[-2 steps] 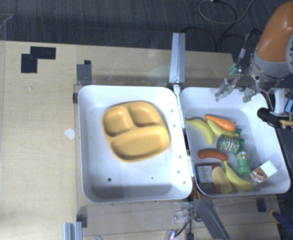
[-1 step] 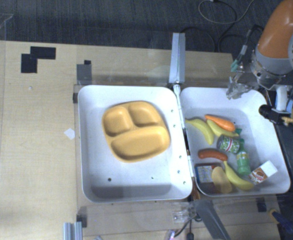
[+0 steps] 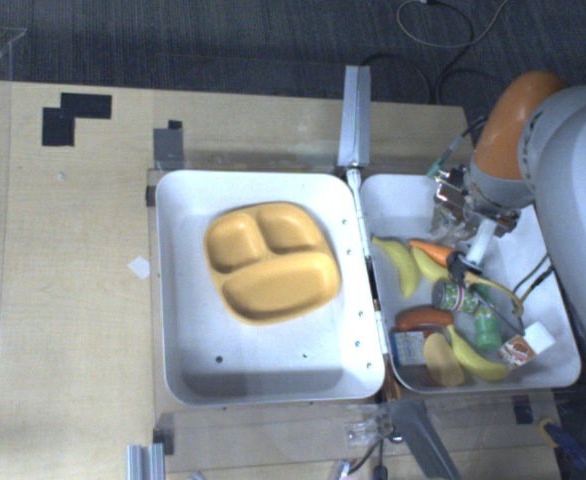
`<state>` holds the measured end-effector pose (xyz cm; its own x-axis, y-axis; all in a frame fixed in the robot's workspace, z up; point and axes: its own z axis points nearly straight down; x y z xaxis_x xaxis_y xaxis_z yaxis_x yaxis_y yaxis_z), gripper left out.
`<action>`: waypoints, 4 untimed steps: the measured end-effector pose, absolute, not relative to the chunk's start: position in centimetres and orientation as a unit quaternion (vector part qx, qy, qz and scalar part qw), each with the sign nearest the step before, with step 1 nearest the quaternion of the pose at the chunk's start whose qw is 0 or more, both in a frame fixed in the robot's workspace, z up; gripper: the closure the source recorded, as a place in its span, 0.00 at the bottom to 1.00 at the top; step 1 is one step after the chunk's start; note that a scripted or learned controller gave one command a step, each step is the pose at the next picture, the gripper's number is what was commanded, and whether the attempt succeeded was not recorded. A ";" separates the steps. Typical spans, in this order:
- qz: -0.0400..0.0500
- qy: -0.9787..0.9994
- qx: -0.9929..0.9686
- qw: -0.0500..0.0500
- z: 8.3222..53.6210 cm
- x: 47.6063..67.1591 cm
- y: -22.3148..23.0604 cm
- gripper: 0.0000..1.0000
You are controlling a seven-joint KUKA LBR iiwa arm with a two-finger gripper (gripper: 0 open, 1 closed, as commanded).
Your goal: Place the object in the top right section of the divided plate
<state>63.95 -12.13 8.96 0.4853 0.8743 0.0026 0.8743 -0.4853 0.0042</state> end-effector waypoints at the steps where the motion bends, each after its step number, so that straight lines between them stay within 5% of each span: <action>1: 0.002 0.560 0.829 0.002 8.7 66.1 -14.9 1.00; 2: 0.003 0.566 0.824 0.003 8.8 66.1 -12.5 1.00; 3: 0.003 0.472 0.882 0.002 8.8 67.1 -15.4 1.00; 4: 0.003 0.496 0.869 0.001 18.7 67.0 -4.7 1.00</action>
